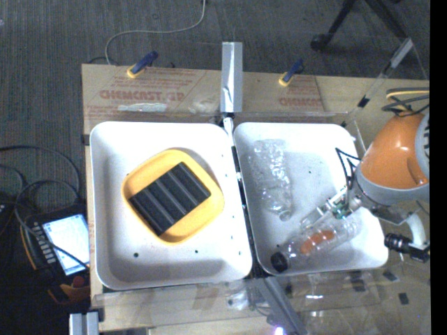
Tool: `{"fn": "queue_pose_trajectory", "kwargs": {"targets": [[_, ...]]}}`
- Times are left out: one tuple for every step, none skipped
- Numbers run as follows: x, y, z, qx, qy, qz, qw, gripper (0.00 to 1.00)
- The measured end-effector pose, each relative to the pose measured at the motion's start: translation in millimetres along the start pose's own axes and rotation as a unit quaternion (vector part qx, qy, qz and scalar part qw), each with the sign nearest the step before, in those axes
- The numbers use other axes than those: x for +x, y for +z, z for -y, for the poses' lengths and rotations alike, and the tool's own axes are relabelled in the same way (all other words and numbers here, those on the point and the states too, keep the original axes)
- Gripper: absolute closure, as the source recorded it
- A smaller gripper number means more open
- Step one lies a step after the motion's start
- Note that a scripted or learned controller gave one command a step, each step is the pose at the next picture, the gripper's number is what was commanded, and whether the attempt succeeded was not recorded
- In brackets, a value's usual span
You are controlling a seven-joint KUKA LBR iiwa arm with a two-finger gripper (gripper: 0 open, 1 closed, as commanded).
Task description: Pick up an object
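In the right bin (pixel 307 139) lie two clear plastic bottles. A crumpled one (pixel 272 176) lies lengthwise near the bin's left wall. The other (pixel 318 241) has a black cap and orange contents and lies along the front wall. My gripper (pixel 332 211) reaches in from the right under the orange band (pixel 394 162). It hangs low, just above the upper end of the capped bottle, and whether it touches the bottle is unclear. In the left bin (pixel 112 152) a yellow block with a black ribbed top (pixel 173 195) sits in the middle.
A metal post (pixel 231 75) stands behind the divider between the bins. Two blue-and-yellow clamps (pixel 142 64) (pixel 291 72) hold the cardboard backing. Cables trail beside the arm at the right bin's rim (pixel 349 162).
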State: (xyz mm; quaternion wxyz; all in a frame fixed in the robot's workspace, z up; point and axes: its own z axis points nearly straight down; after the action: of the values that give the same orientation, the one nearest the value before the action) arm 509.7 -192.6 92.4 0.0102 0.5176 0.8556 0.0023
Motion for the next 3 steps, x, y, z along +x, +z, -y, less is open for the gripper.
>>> {"fn": "queue_pose_trajectory", "kwargs": {"targets": [[8, -43, -73, 0.008, 0.096, -0.007, 0.9953, 0.0], [10, 2, -143, 0.005, 0.108, -0.004, 0.9941, 0.0], [2, 4, -180, 0.012, 0.066, -0.006, 0.9978, 0.0]]}}
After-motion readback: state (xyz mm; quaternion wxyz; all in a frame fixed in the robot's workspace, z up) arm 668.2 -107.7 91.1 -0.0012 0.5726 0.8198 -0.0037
